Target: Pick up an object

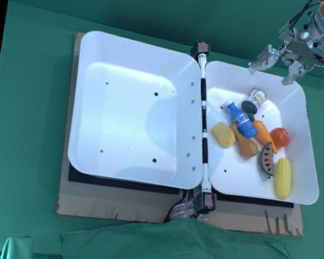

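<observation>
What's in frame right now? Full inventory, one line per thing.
white bins: 2, white, side by side on the bench
divider bar: 1, black and white, between the bins
toy bottle: 1, blue, right bin, middle
small can: 1, dark with pale label, right bin, toward far edge
toy tomato: 1, red-orange, right bin
toy carrot: 1, orange, beside the bottle
toy drumstick: 1, tan-orange, right bin
toy corn piece: 1, yellow, near the divider
toy corn cob: 1, yellow, right bin near corner
toy watermelon slice: 1, red with green rind
green cloth: 1, front of bench
gripper: 1, metal, jaws apart, above the right bin's far edge
</observation>
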Controlling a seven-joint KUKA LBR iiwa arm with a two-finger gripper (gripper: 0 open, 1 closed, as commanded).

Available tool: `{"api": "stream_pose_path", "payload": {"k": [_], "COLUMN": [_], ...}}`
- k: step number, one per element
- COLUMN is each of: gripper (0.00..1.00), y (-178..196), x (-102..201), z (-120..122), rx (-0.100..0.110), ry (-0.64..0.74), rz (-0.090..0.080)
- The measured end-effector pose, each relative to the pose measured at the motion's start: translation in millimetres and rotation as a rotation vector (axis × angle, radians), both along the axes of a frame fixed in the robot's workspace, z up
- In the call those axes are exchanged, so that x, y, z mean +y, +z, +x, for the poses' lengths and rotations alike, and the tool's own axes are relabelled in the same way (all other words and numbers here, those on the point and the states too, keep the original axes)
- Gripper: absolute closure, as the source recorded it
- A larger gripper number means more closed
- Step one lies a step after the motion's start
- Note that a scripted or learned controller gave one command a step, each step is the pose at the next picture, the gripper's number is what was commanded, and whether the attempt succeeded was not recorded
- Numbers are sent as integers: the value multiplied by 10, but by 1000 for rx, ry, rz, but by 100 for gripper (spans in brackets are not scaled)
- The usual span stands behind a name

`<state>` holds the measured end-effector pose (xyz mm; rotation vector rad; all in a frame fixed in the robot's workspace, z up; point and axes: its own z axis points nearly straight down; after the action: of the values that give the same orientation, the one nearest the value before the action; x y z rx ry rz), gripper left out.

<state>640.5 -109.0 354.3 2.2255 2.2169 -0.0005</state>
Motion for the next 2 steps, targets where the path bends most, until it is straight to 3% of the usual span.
{"api": "stream_pose_path", "payload": {"k": [1,2], "gripper": [0,0], "y": [0,-473], "x": [0,-76], "z": [0,78], "rx": [0,2], "ry": [0,-1], "rz": [0,-1]}}
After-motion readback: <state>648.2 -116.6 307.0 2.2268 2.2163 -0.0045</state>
